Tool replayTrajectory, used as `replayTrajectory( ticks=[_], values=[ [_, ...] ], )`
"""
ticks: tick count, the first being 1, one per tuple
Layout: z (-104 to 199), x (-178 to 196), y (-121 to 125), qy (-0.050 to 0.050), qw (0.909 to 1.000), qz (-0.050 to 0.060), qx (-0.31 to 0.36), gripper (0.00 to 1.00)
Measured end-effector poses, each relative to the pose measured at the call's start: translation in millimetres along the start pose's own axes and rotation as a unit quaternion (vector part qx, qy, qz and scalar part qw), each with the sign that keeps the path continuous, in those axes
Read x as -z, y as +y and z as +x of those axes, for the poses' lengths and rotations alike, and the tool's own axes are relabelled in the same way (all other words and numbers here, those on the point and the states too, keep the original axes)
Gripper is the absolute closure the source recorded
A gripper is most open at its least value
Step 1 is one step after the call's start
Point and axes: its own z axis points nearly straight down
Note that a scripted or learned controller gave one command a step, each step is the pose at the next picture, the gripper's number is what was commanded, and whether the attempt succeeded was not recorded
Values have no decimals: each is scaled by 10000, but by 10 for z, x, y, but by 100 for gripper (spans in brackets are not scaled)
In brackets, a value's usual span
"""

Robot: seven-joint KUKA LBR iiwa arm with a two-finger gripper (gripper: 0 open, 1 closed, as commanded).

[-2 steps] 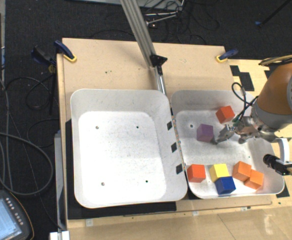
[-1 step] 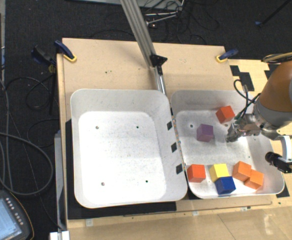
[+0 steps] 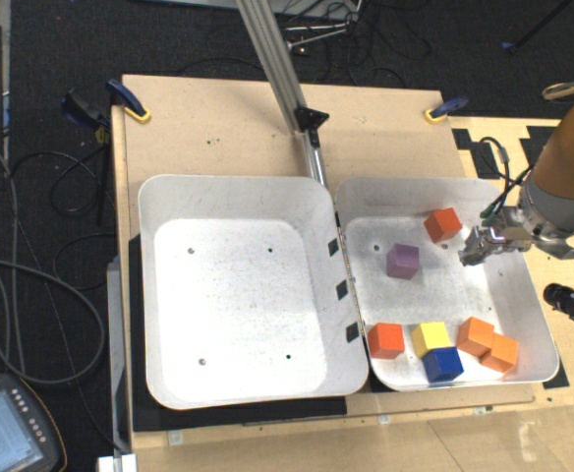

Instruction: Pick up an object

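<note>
Blocks lie scattered in the right bin (image 3: 523, 293), and any one of them would answer the task. An orange block (image 3: 443, 224) sits closest to the gripper (image 3: 476, 249), toward the bin's far right corner; a purple block (image 3: 402, 261) rests near the middle of the floor, well apart from the rest. Along the near edge are an orange-red block (image 3: 386, 339) by the near left corner, a yellow block (image 3: 430, 337) touching a blue block (image 3: 443, 363), and two orange blocks (image 3: 488, 342) pressed together toward the near right corner. The left bin (image 3: 159, 264) stands just beside, sharing the middle edge. The gripper hangs low over the right bin, just right of the far orange block, reaching in over the right wall; how its fingers stand I cannot tell at this size, and nothing shows between them. Judging by their look, these are small rigid cubes, light, with flat parallel faces and a dull surface that should not slip much. The sound hold is across two opposite faces, fingers squared to the sides and straddling the centre. The purple block and the far orange one offer free flanks on all sides; the touching pairs at the near edge would likely crowd a finger and shift under it.
</note>
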Motion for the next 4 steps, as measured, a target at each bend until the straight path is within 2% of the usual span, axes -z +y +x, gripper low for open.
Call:
replayTrajectory(
  ticks=[1,2,3,4],
  values=[
    [-6,537,21,-2,10000,-7,17,100],
    [450,521,-6,21,10000,30,42,100],
    [976,689,-34,24,10000,22,49,100],
    [1493,637,-98,25,10000,37,49,100]
  ],
)
